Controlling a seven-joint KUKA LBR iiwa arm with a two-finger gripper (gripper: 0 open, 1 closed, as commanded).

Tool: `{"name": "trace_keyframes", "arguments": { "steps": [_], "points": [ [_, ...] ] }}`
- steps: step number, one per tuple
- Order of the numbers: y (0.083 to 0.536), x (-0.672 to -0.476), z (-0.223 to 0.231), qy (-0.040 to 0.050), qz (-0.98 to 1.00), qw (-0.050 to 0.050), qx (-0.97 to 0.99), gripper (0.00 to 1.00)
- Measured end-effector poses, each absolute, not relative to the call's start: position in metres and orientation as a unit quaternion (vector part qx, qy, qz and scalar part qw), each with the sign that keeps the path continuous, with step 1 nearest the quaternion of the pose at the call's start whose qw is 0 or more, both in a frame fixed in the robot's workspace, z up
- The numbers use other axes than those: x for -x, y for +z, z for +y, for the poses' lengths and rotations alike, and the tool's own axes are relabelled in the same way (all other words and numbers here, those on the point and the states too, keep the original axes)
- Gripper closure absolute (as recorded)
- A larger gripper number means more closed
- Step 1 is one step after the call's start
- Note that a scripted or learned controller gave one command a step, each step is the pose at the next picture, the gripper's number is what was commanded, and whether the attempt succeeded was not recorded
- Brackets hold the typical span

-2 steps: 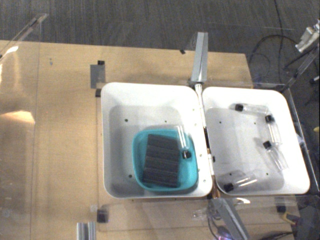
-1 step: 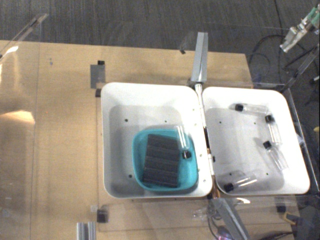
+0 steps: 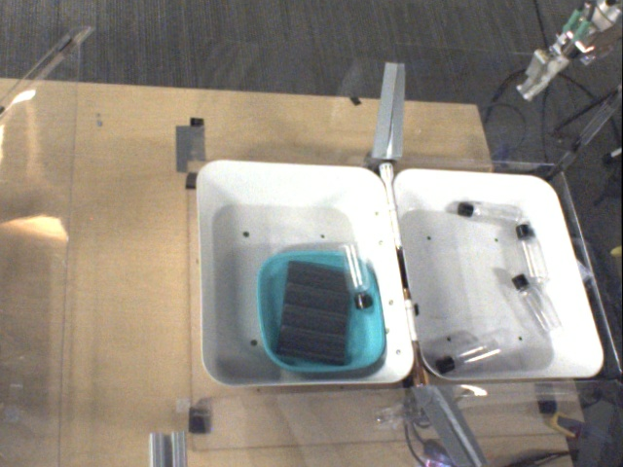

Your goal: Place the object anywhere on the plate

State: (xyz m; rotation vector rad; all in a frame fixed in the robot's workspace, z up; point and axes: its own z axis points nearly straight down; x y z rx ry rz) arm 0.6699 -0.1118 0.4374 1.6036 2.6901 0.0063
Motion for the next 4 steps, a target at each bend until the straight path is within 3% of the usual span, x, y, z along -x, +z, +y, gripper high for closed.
{"name": "trace_keyframes", "arguments": {
  "steps": [1,3,4],
  "points": [
    [0.437,-0.67,-0.112,0.0018,0.859,0.005,-0.512,0.0],
    [0.438,-0.564,-0.205,0.0016,0.808,0.006,-0.589,0.0],
    [0.438,-0.509,-0.206,0.0017,0.785,0.005,-0.619,0.0]
  ]
}}
